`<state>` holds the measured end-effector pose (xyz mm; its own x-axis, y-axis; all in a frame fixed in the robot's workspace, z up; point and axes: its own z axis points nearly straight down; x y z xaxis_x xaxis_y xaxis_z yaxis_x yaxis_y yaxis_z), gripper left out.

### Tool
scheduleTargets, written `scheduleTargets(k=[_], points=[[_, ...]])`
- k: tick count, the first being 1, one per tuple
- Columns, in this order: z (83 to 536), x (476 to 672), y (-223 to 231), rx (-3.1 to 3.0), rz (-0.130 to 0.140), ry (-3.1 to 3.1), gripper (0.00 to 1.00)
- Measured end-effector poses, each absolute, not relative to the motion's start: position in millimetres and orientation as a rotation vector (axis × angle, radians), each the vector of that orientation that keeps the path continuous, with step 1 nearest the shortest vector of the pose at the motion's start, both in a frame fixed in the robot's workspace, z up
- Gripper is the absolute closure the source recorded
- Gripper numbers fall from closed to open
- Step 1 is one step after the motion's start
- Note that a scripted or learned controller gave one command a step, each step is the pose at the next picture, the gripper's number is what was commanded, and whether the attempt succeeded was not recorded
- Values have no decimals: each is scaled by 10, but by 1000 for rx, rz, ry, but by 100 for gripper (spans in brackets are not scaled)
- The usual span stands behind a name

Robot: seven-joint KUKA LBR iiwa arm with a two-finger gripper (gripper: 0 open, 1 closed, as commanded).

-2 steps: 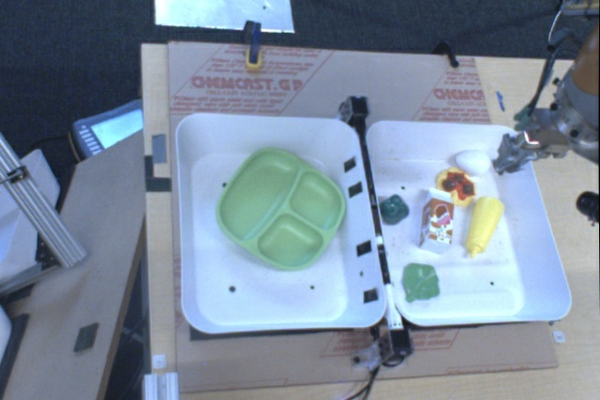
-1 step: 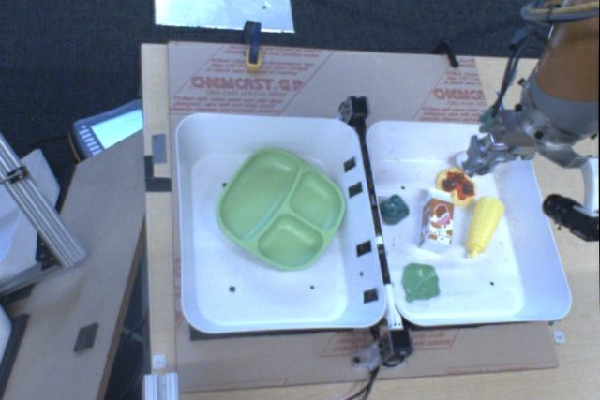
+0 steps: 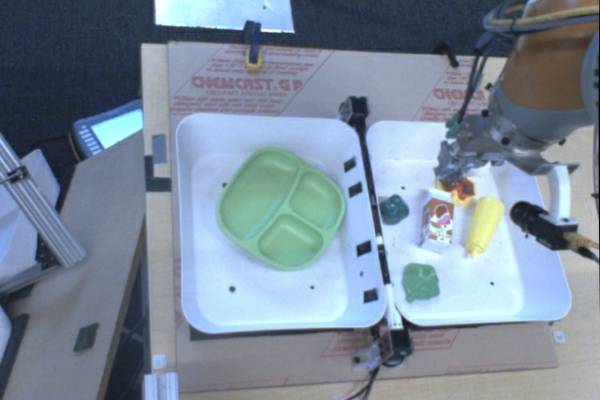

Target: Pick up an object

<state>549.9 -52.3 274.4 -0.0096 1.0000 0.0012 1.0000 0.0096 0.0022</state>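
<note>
The right bin (image 3: 525, 295) holds several small items: a white and red carton (image 3: 438, 222), a yellow mustard bottle (image 3: 485, 224), a dark green lump (image 3: 394, 209), a light green leafy piece (image 3: 421, 281) and a red and yellow item (image 3: 463, 190) partly hidden under the gripper. My gripper (image 3: 456, 167) hangs over the back of this bin, right above the red and yellow item and just behind the carton. Its fingertips are hard to make out against the items below.
The left bin (image 3: 202, 295) holds a light green divided plate (image 3: 280, 207). A black divider with clips (image 3: 366, 201) runs between the bins. A black cylindrical part (image 3: 536, 223) sticks over the right bin's right edge. The arm's grey body (image 3: 544, 98) overhangs the back right corner.
</note>
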Motion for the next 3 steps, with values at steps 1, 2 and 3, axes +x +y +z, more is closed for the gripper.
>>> scheduleTargets(k=[1,2,3], points=[[2692,5379,-73,2211,1,2232,100],[2674,5304,454,2211,3,2232,100],[2440,5301,1013,2213,1,2232,100]])
